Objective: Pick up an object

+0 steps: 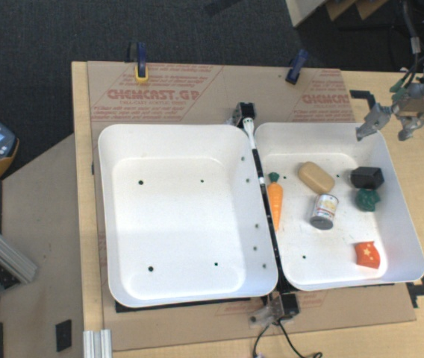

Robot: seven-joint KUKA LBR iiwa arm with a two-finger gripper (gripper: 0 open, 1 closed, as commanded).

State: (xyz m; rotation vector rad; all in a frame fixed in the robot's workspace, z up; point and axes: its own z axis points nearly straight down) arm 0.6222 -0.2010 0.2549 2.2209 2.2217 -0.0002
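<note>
The table (pixel 197 80) is a brown board printed with red lettering, held by two blue clamps (pixel 139 57) along its upper edge. Dark carpet lies beyond it across the top and left of the frame. Two shallow white bins sit side by side on the board. The left bin (pixel 115 148) shows only small dark holes in its floor. The right bin (pixel 398 230) contains a carrot (pixel 275 203) beside the divider, a tan block (pixel 316 177) near the centre, a small can (pixel 323 210) just below the block, a black object (pixel 366 177) touching a dark green object (pixel 366 199) toward the right wall, and an orange-red piece (pixel 367 254) at the lower right. The tool (pixel 388 124) hangs at the upper right of the frame, above the right bin's far corner, fingers spread, nothing between them.
</note>
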